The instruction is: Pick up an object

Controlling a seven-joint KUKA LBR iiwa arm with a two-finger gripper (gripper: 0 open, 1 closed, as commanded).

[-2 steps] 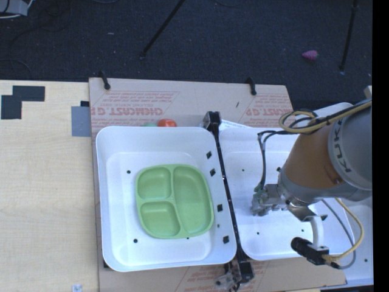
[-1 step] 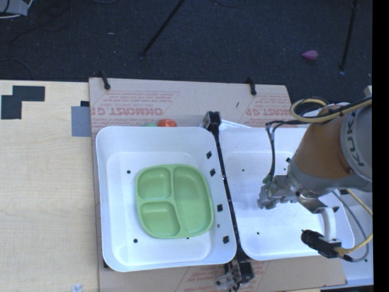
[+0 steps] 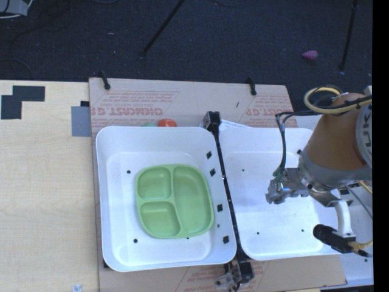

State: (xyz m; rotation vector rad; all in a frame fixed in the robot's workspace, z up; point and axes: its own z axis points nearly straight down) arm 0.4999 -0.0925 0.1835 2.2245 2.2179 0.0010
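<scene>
Your gripper [image 3: 278,192] hangs over the right bin [image 3: 255,251], fingers apparently pinching nothing; the green tray [image 3: 174,201], centre-left, remains unpicked.

Two white bins [image 3: 115,163] sit on brown cardboard [image 3: 182,102] printed with red lettering. A pale green tray [image 3: 174,201] lies in the left one. The arm [image 3: 337,142] shows orange above grey, with a yellow cable [image 3: 321,92].
</scene>
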